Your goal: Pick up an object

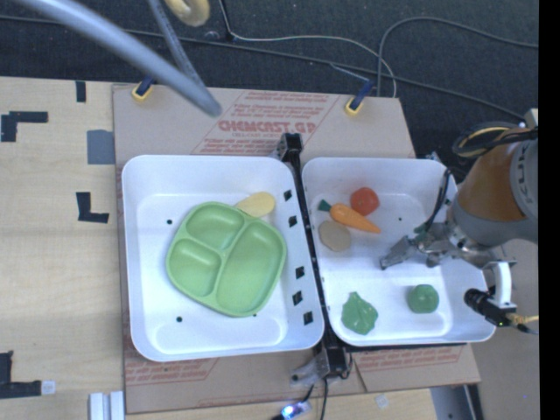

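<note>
On the desk (52, 234) two shallow white bins sit side by side on a sheet of brown cardboard (262, 116). The left bin (140, 261) holds a green divided plate (227, 258), tilted a little, near its middle, and a pale yellow piece (257, 204) touches the plate's far edge, close to the divider between the bins. The right bin (394, 169) carries five small things: a red tomato-like ball (365, 200) toward its far edge, an orange carrot (353, 219) lying just beside it at a slant, a tan round piece (334, 236) touching the carrot's near side by the divider, a leafy green piece (359, 313) near the front edge, and a round green piece (423, 298) to its right, also near the front edge. The grey arm with its orange band (490, 195) reaches in over the right bin's right edge, and the jaws (398, 255) point toward the bin's middle, low over bare white floor between the carrot and the round green piece, touching neither. Nothing sits between them, and how far apart they stand cannot be told from this slant.
</note>
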Robot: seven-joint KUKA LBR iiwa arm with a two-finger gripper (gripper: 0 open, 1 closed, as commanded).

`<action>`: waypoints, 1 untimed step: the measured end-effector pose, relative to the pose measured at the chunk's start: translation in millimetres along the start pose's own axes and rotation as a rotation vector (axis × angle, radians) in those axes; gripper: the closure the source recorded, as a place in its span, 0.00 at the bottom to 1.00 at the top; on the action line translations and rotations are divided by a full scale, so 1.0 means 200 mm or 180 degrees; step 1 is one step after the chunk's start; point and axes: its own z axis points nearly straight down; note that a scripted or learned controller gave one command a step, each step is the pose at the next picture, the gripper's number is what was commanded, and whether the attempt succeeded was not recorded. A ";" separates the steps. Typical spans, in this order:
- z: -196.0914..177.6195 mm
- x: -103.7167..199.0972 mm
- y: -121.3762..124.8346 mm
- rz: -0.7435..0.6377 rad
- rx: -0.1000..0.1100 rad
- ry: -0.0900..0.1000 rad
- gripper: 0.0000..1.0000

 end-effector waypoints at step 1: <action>-0.07 0.00 0.01 -0.0001 -0.0014 -0.0009 1.00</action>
